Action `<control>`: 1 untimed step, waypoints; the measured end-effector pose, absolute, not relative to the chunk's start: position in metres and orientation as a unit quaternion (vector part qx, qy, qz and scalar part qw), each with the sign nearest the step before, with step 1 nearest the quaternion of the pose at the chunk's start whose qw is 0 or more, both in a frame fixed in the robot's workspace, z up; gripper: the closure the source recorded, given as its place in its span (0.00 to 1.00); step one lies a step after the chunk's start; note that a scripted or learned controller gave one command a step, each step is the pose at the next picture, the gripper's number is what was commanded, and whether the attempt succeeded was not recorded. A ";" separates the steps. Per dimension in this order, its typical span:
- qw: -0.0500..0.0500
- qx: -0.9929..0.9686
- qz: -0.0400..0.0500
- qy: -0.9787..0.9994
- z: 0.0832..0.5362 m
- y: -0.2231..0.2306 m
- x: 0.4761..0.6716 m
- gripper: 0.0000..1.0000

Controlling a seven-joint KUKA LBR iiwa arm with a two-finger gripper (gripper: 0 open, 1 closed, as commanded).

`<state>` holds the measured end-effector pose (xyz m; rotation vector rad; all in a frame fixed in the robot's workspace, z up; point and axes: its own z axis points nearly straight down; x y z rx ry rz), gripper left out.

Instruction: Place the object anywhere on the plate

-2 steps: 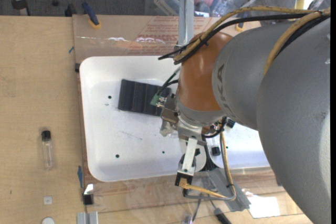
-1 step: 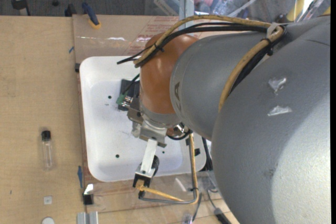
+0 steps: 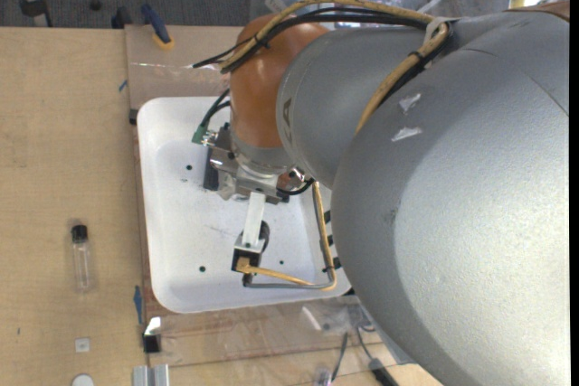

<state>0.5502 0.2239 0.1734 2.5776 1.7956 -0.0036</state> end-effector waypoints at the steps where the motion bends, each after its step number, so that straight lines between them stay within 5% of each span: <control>1: -0.001 0.919 -0.003 0.394 0.152 0.225 0.500 1.00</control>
